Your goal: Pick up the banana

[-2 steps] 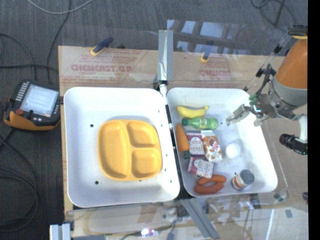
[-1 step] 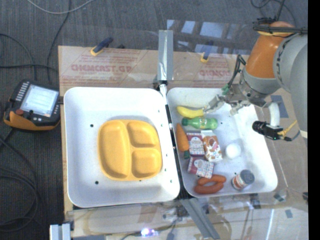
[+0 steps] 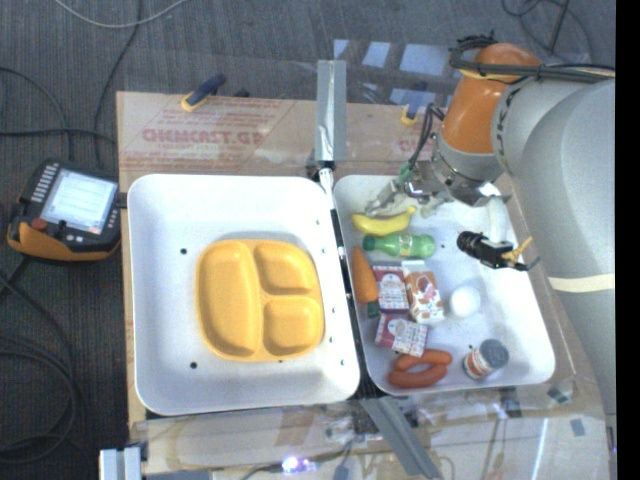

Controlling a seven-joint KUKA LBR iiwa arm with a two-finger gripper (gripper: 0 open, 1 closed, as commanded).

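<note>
Roughly level across the frame, the banana [image 3: 381, 222] lies in the right bin [image 3: 535, 353], in its upper left part, long axis running left to right with a slight curve. Just below it and almost parallel sits a green bottle [image 3: 404, 245]; an orange carrot [image 3: 364, 274] lies further down by the bin's left wall. Gripper [image 3: 398, 197] hangs directly above the banana's right half, very near or touching; contact cannot be confirmed from this angle. Whether it is open or closed cannot be told. Judgement: the approach needs little sideways travel, mostly descent, with the closing line set across the fruit's length. Yellow tray [image 3: 262, 296] occupies the left bin [image 3: 160, 218], well apart.
</note>
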